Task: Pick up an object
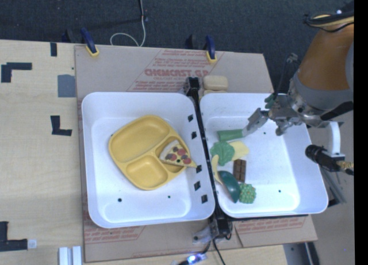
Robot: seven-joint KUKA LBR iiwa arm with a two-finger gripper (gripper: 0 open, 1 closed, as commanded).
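My gripper (268,123) hangs over the upper middle of the right bin (287,200), fingers spread open with nothing between them. Below and left of it lies a cluster of toy food: a green block (229,135), a leafy green piece (222,152), a brown chocolate bar (240,170), a teal piece (229,181), a green broccoli (247,193) and a yellow banana-like piece (216,169). In the left bin (98,200) a yellow divided plate (138,146) holds a pizza slice (176,154).
A beige block (215,83) rests on the cardboard behind the bins. A black divider (198,143) runs between the bins. Blue clamps (88,42) pin the cardboard's far edge. The arm's orange-banded body (325,62) looms at right.
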